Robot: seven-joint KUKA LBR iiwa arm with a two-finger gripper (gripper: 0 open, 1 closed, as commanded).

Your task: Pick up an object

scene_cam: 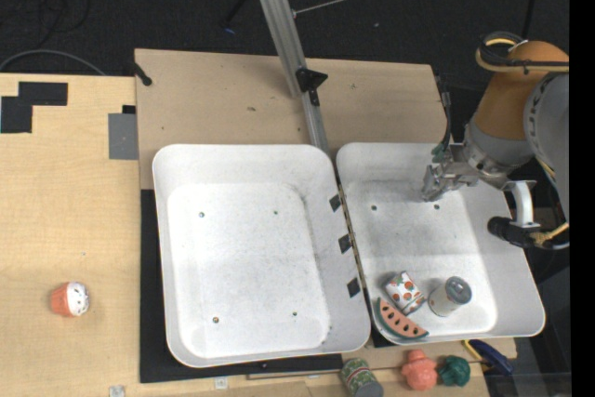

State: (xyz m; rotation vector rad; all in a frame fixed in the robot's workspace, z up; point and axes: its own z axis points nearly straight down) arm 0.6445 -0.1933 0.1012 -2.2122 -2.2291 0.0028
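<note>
Three small things lie close together near the front edge of the right bin point(521, 316): a white cup with red spots point(403, 291) lying tipped on its side, a watermelon-slice toy point(402, 319) just in front of it against the bin's front-left corner, and a grey cylindrical piece with a round cap point(451, 295) just to the cup's right. None of them touches the gripper point(435, 185), which hangs well apart from them over the far part of the same bin, near its back edge. Whether its fingers are spread or closed cannot be told from this slanted view; nothing shows between them. The arm point(507, 112) comes in from the right, its orange band above the grey wrist, bent downward so the tool points toward the bin floor.

The left bin point(246, 256) sits side by side with the right one, joined along the shared edge by small black clips. On the bench in front of the right bin rest a dark striped cylinder point(357, 376), a pink-red lumpy toy point(419, 370) and a green one point(455, 371). Far left, on the light wooden board, sits a round orange-and-white toy point(70, 299).
</note>
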